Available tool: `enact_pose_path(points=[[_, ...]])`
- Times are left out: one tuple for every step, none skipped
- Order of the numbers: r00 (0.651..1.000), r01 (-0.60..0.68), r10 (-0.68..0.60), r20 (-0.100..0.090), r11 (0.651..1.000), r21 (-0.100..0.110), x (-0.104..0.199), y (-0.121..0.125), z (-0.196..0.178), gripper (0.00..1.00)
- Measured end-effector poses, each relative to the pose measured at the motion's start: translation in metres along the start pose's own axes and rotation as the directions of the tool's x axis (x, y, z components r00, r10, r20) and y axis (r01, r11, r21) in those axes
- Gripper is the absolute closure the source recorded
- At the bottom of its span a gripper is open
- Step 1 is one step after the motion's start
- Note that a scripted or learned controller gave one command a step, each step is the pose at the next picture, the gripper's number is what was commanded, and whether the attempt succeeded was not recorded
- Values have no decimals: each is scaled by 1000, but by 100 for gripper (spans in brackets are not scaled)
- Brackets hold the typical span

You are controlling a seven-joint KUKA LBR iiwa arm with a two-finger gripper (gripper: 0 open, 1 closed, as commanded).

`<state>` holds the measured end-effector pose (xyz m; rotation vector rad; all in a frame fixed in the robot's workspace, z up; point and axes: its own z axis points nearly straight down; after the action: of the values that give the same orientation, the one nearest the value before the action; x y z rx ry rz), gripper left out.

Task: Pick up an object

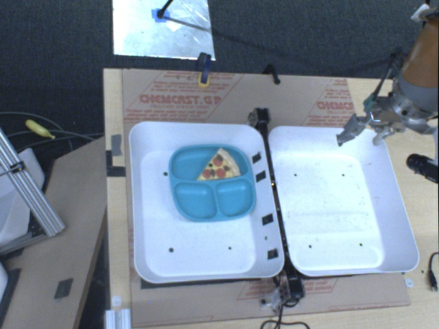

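With its fingers spread and nothing between them, the end effector [361, 130] should travel toward nine o'clock and descend squarely over the pizza slice [220, 165] on the blue plate [209, 201] in the left bin [151, 252].

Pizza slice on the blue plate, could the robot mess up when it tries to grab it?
Yes, maybe. The pizza slice lies flat in one compartment of the blue plate, so the claw might slide over it or catch the plate's divider instead. The plate sits loose in the left bin, so a push could shove it aside. The claw hangs over the right bin, so its long trip could end off target.
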<state>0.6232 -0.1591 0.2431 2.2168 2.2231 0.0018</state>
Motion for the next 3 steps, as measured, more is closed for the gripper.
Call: enact_pose_path(points=[[1000, 11, -11, -4, 1000, -2, 97, 48, 32, 0], [1000, 6, -6, -3, 1000, 2, 143, 46, 60, 0], [1000, 5, -5, -3, 1000, -1, 187, 12, 4, 0]])
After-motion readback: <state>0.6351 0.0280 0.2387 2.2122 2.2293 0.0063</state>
